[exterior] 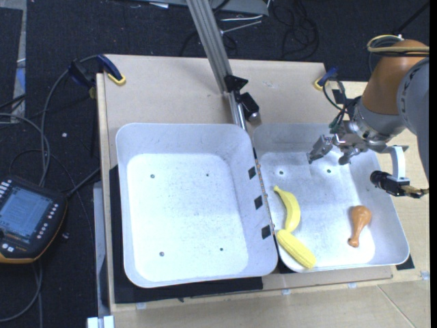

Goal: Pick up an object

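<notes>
We count two white speckled bins (184, 203) on the surface (171, 91). The right one holds two smooth curved yellow bananas (290, 209), one (296, 249) at the front rim, and one tan drumstick (358, 224). The metal hand (330, 147) hovers spread above the back, grasping nothing; the arm is cut off.
</notes>
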Tool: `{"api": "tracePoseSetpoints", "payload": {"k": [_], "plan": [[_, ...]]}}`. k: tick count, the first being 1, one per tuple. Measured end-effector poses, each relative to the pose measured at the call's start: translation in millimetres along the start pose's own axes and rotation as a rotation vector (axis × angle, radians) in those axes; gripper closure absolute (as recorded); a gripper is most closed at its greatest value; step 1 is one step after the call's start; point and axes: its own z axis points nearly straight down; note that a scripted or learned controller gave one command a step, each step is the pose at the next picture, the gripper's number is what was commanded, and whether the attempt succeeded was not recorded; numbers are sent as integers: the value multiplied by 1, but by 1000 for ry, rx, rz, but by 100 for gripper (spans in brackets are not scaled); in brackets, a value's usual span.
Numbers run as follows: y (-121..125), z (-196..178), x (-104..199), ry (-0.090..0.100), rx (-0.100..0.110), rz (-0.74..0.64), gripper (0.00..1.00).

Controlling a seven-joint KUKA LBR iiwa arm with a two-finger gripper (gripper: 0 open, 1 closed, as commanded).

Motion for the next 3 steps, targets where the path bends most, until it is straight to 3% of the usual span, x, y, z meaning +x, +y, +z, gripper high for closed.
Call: {"api": "tracePoseSetpoints", "payload": {"k": [1, 2, 3], "plan": [[0, 23, 0, -1, -2, -1, 0], [0, 11, 0, -2, -5, -2, 100], [-7, -36, -1, -2, -9, -1, 100]]}}
